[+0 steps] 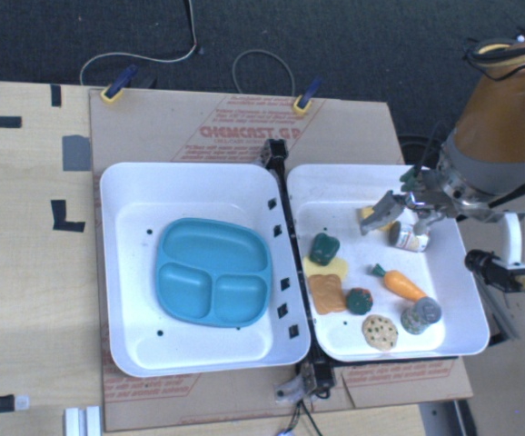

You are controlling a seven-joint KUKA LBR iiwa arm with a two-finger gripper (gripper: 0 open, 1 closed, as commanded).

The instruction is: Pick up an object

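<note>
Gripper (pixel 406 218) hovers over the right bin (pixel 453 339), jaws apart and seemingly empty, above a small bottle (pixel 413 238), perhaps my target; carrot (pixel 401 284) lies just below it.

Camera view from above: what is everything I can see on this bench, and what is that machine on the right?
Bins: two, white, side by side.
Divided plate: one, blue, left bin.
Green pepper toy: one, right bin, near divider.
Toast slice: one, brown, right bin.
Carrot: one, orange, right bin.
Cookie: one, tan, speckled, right bin's front.
Clamps: two, yellow and blue, cardboard's back edge.
Arm: one, grey and orange, right side.
Tool: one, grey, over right bin's back.
</note>
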